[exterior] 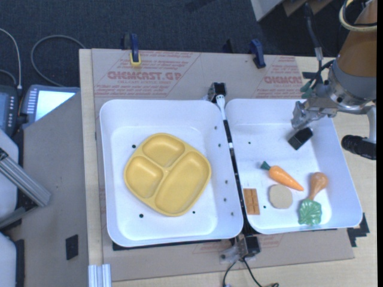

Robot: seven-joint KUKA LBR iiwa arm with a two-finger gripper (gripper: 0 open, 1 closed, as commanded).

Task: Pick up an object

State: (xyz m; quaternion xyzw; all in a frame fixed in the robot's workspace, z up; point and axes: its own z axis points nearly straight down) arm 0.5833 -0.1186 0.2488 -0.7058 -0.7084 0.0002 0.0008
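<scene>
- Orange and tapered, the carrot (285, 177) lay flat in the right bin (339, 160), near the middle of the toy food at that bin's near end; I judged it the most likely thing to pick.
- Its green stub pointed toward the divider between the bins, and its thick end pointed toward the drumstick (317, 184), which stood just beside it.
- A round tan cookie (280, 197) lay just below the carrot, close to touching it; a green lettuce piece (310, 212) sat beyond that, and a brown cracker (251, 201) lay against the bin's left wall.
- The gripper (300, 137) hung over the far part of the same bin, well apart from the food and carrying nothing.
- Whether it was wide or narrow could not be told: a single dark tip showed below the grey wrist, and no gap could be made out.
- To do the step well, the arm would likely need to come toward the near end, centre over the carrot's thicker half, and close across its width rather than along its length.
- Crowding was the main risk: a descent slightly off could land on the cookie or nudge the drumstick.
- The left bin (114, 160) held a yellow divided plate (167, 173), well clear of the work.
</scene>
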